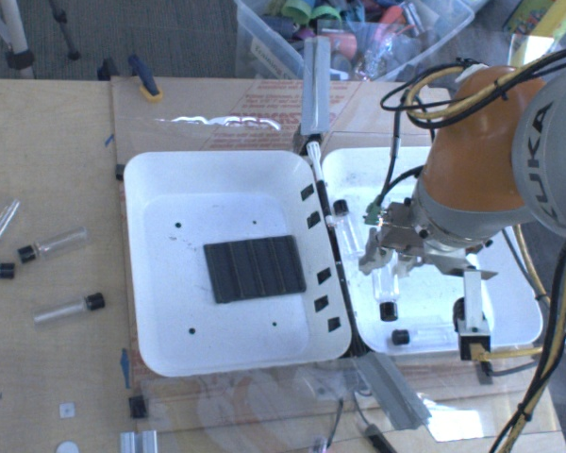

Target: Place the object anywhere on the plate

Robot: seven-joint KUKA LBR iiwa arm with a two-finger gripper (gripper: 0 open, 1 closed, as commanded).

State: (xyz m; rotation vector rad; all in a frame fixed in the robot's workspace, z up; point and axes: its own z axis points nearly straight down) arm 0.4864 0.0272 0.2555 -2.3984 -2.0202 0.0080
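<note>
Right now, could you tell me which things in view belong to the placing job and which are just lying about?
Belong to the job:
- dark ribbed plate in the left bin
- clear vials in the right bin
- gripper, low over those vials

Just lying about:
- loose vials on the bench at left
- blue clamp
- tub of coloured toys behind the bins

plate (256,268) in left bin (160,196), vials (389,308) in right bin (519,324)
</note>
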